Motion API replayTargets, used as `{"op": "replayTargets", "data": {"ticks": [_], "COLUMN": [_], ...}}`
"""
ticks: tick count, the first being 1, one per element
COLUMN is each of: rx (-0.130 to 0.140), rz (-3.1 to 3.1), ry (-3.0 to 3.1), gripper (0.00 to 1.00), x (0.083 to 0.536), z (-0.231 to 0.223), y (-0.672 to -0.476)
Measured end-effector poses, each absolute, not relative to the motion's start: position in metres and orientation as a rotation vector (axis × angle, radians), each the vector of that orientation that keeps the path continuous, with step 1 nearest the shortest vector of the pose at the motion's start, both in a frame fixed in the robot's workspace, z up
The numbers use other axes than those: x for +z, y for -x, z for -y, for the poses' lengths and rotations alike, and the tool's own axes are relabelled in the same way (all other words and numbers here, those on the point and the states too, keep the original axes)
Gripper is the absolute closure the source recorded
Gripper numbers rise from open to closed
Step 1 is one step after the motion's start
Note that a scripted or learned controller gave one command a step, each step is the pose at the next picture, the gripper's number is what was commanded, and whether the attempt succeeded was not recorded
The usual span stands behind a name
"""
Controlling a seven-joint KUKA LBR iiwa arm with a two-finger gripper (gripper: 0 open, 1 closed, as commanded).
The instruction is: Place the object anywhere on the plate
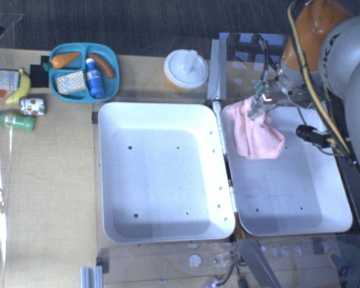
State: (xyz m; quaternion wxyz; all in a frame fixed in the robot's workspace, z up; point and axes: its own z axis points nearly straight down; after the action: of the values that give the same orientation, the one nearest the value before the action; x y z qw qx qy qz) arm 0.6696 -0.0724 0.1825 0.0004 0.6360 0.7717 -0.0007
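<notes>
The jaws (263,104) were clamped on a pink cloth (255,132), which hung bunched from them over the right bin (300,212), toward its 11 o'clock corner. The left bin (162,173) sat alongside. On the worktop (42,191), at 10 o'clock, a blue divided plate (111,62) held toy food, beside a white lidded cup (186,69).

Pale wooden bench (42,179) bearing two white bins (162,170), blue divided plate (84,71), banana (19,87), can (32,106), green bottle (12,121).

the left bin (162,173) lies open to reach; a pink cloth (255,137) crowds the right bin's (294,203) far-left corner.
</notes>
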Motion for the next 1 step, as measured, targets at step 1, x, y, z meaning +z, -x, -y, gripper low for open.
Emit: {"op": "replayTargets", "data": {"ticks": [1], "rx": [0.001], "rz": [-2.431], "ry": [-1.987], "gripper": [1.0], "x": [0.2229], "z": [0.0708], "y": [-0.6713]}}
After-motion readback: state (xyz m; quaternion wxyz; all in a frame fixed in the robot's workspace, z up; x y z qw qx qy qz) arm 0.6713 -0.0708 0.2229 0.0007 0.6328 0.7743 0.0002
